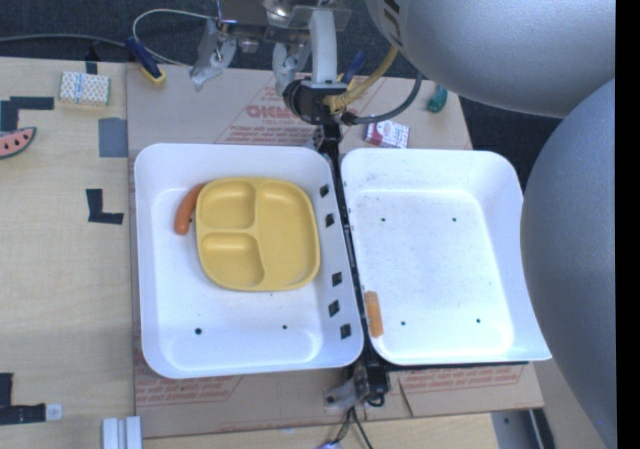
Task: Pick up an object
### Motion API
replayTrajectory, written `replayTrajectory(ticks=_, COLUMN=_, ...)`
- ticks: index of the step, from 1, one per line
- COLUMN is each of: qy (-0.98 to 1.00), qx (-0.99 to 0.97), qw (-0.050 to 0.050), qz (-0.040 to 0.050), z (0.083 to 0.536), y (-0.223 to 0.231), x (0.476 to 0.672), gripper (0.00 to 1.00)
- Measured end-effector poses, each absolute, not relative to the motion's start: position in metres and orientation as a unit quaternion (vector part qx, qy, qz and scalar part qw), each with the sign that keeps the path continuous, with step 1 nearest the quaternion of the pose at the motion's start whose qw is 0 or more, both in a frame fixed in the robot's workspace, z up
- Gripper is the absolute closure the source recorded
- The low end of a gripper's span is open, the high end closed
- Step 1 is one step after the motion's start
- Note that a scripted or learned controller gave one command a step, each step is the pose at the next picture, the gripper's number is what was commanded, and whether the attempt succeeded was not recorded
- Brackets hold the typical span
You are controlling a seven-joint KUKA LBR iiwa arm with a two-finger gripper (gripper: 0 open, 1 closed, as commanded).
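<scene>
A small orange carrot-like stick (373, 314) lies in the right bin (500, 267), near its front left corner, touching the left wall. It looks light and hard and may roll, so squeeze it across the middle. In the left bin (160, 337) a yellow plate (258, 233) with three parts sits toward the back. It looks stiff, smooth and slippery; grab its rim. Another orange stick (184, 209) peeks out along the plate's left edge, partly hidden. Behind the bins hangs the gripper (248, 65), fingers apart and holding nothing. The arm's big grey body cuts off the right bin's far side.
</scene>
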State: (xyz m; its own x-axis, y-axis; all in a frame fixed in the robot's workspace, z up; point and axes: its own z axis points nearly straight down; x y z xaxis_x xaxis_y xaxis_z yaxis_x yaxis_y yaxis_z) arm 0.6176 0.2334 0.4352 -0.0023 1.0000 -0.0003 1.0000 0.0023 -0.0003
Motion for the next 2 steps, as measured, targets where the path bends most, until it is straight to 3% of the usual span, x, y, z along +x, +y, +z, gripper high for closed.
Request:
replayTrajectory(ticks=1, qy=-0.709, qx=-0.706, qw=0.000, qz=0.0015, z=0.4442, y=0.2344, x=0.6173, gripper=1.00)
replayTrajectory(ticks=2, qy=-0.709, qx=-0.705, qw=0.000, qz=0.0021, z=0.4538, y=0.2356, x=0.6171, gripper=1.00)
